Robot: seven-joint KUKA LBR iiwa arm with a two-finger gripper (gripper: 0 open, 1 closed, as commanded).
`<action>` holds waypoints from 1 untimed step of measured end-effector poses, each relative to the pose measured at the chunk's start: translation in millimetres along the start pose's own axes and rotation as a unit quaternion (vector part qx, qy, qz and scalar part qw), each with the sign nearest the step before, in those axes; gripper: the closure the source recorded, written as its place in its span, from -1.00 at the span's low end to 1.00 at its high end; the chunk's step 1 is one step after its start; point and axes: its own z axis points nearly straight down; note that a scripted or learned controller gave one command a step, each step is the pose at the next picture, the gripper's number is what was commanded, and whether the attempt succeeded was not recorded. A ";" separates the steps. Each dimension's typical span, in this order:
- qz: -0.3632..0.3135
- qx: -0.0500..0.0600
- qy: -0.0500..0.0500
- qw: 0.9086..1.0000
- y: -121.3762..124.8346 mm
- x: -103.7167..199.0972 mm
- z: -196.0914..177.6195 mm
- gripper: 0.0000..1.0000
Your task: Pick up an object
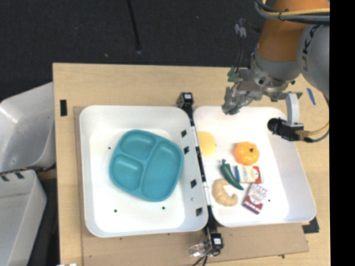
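No object has been picked. The gripper [232, 107] hangs above the right bin's [294, 170] far edge, its jaws' state not discernible. Candidates lie in that bin: orange pepper [246, 152], croissant [224, 193], green chili [228, 174]. Descent, grasp and lift remain.

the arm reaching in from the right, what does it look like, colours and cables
The arm is grey with a rounded orange band above the wrist. Cables loop around its top. The gripper is dark grey metal, narrow and boxy. A blue marking shows on the grey shell at the right.
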 end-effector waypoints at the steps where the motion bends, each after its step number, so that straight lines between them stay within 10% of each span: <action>1: 0.000 0.001 0.000 1.000 -2.9 45.3 18.5 1.00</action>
